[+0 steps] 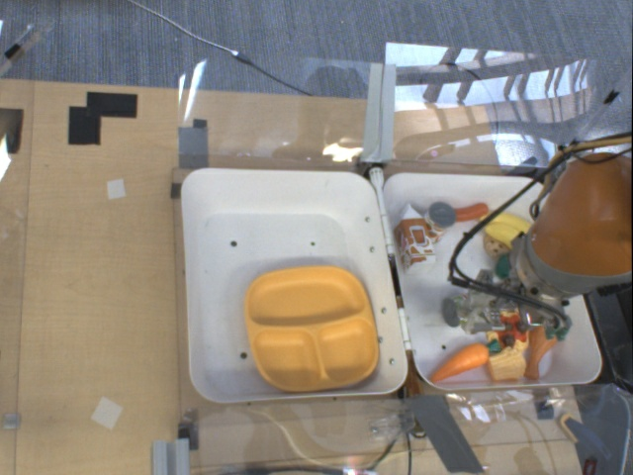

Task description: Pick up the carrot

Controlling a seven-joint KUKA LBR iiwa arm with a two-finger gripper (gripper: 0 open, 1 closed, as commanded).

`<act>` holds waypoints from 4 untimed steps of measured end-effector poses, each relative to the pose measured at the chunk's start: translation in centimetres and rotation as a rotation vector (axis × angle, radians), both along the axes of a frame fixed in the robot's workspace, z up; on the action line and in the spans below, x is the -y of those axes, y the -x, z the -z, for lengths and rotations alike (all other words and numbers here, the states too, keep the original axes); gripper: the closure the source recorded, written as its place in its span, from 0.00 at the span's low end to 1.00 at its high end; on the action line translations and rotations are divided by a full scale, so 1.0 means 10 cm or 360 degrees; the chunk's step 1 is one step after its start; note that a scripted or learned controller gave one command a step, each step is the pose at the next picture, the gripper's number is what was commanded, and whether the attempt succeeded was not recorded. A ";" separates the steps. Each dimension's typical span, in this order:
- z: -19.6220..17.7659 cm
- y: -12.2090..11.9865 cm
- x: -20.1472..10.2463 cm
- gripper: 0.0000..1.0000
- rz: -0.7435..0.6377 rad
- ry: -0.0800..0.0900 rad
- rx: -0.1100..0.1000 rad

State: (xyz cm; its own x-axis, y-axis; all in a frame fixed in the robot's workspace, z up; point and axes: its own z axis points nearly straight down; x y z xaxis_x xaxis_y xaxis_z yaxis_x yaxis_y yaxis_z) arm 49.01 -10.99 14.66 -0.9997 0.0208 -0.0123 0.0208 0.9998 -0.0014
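Here, wood bench (89, 295), grey carpet (297, 18) behind, carrot (461, 362) in rt bin (584, 369), jaws unclear.

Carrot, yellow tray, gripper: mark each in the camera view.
carrot (461, 362): camera view, middle of the orange body, near the right bin's front edge.
yellow tray (312, 327): camera view, centre ridge between its compartments, in the left bin.
gripper (492, 312): camera view, metal finger assembly beneath the arm's wrist.
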 end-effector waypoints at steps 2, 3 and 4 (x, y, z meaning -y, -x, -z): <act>-0.15 -0.31 -0.11 1.00 -0.1105 0.0009 -0.0003; -0.58 -0.46 -0.30 1.00 -0.1702 0.0015 -0.0001; -0.92 0.01 0.18 1.00 -0.1916 0.0021 -0.0006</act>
